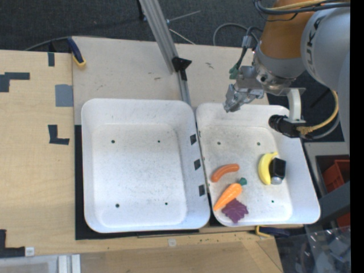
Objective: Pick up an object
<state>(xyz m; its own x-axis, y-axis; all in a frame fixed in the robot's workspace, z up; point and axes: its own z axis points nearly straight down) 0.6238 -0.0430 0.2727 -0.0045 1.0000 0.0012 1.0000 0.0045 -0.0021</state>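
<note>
My gripper (pixel 232 106) hangs above the far edge of the right bin (pixel 250 127), with nothing visibly held. In the near half of that bin lie an orange sausage-shaped piece (pixel 225 171), a toy carrot (pixel 228 195) with a green tip, a purple bunch of grapes (pixel 235 210), and a yellow banana (pixel 264 168). A small black and grey block (pixel 277 170) rests against the banana's right side. All of these lie well below the gripper in the view, apart from it.
The left bin (pixel 136 161) sits beside the right one, their rims touching in the middle. A slanted metal post (pixel 165 41) rises behind the bins. Wooden bench (pixel 34 152) extends to the left.
</note>
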